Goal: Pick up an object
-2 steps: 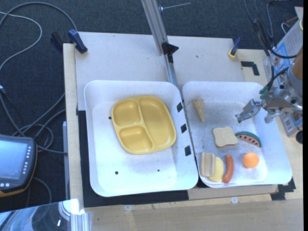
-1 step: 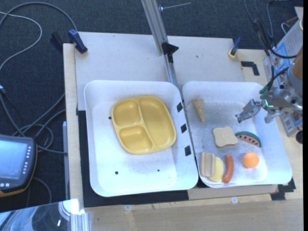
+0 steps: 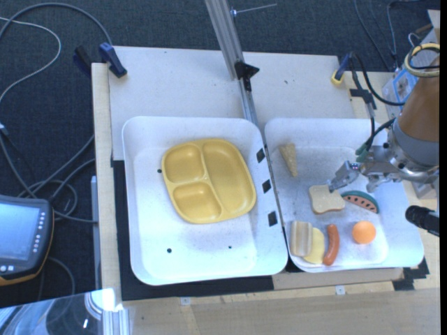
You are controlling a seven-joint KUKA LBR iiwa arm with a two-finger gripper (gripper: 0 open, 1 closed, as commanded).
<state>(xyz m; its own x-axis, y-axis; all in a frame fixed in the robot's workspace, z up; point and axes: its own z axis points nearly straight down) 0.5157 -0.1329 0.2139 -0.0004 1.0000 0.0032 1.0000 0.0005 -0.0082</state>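
The right bin holds toy food: a cheese wedge, a slice of bread, a watermelon slice, an orange, a sausage and a sandwich. My gripper hangs over the bin's right half, just above the bread and the watermelon slice. Its fingers stand spread, with nothing between them. The orange-banded wrist rises behind it at the right.
The left bin carries a yellow divided plate. A slanted metal pole comes down to the seam between the bins. Blue clamps sit at the bench's back corners; cables trail at the right.
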